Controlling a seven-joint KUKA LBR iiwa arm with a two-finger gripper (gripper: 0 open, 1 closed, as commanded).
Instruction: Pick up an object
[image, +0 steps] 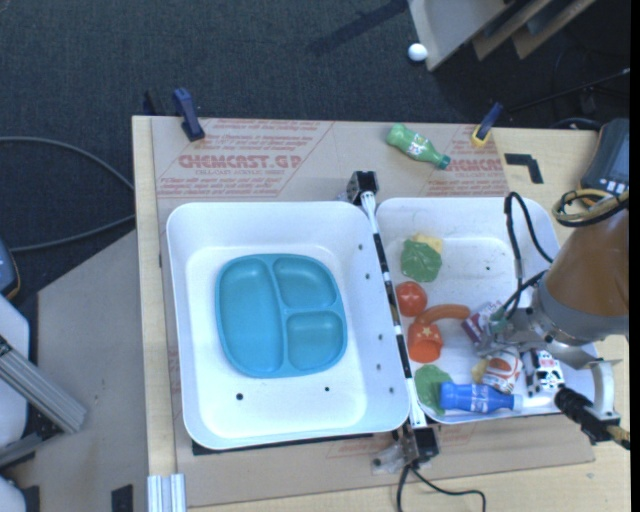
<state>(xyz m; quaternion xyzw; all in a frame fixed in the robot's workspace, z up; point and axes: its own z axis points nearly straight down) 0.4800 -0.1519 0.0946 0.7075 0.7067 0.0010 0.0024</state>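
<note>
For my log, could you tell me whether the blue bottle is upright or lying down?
Lying down: the blue bottle rests lengthwise along the right bin's near edge.

Two white bins sit side by side on a brown bench (250, 160). The left bin (190, 300) holds a blue plate (282, 313) with three parts. The right bin (470, 225) holds many small toys. At the far side is a green toy (421, 260) with a bit of yellow behind it. Nearer are a red tomato (411, 297), an orange sausage shape (447, 312) and a red pepper (425, 343). At the near edge lies a blue bottle (477, 399), touching a green leaf shape (432, 381). The grey arm (590, 290) comes in from the right, low over the toys. A green bottle (418, 145) lies on the bench, far from the bins' near edge.
</note>
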